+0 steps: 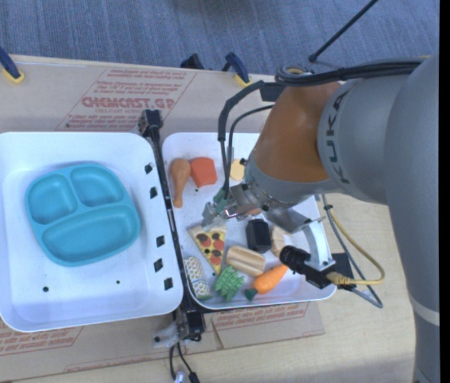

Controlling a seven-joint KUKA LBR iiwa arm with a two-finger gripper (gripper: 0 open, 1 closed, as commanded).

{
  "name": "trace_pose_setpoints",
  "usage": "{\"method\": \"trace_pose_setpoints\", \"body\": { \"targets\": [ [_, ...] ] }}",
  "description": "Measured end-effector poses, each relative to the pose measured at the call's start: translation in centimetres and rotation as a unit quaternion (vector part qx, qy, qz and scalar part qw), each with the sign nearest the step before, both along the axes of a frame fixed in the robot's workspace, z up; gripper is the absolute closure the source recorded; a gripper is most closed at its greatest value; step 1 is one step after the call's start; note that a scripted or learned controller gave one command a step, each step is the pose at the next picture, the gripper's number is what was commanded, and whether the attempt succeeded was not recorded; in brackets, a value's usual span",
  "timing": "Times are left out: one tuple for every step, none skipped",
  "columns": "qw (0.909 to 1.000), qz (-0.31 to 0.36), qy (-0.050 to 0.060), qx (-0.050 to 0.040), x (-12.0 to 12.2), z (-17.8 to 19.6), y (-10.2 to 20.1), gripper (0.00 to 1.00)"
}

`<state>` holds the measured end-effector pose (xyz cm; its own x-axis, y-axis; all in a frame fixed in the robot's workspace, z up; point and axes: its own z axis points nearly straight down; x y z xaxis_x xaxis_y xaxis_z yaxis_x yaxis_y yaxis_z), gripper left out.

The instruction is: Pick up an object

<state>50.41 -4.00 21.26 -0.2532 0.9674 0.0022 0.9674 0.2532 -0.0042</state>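
My gripper [223, 207] hangs low over the middle of the right bin [179, 148], under the grey arm and orange wrist band. Just below it lies a pizza slice [210, 246]. To its upper left sit a chicken drumstick [179, 179] and an orange-red block [203, 171]. Along the bin's front lie a bread roll [245, 259], a green broccoli-like piece [227, 281], a carrot [269, 278] and a small patterned piece [195, 273]. A black block [258, 234] sits to the gripper's right. Nothing shows between the fingers.
The left bin [9, 294] holds a blue three-compartment plate [81, 211]. A black divider clip row [161, 214] runs between the bins. Cables [353, 278] trail off the arm at the right. A yellow item [237, 168] peeks out by the wrist.
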Motion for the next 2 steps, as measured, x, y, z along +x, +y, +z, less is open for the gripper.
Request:
{"method": "trace_pose_setpoints", "body": {
  "targets": [
    [0.9915,0.13,-0.002,-0.0006,4.1,3.6,-4.3,1.0],
    [0.9654,0.261,-0.001,0.0006,1.8,3.1,-0.8,1.0]
  ]
}}
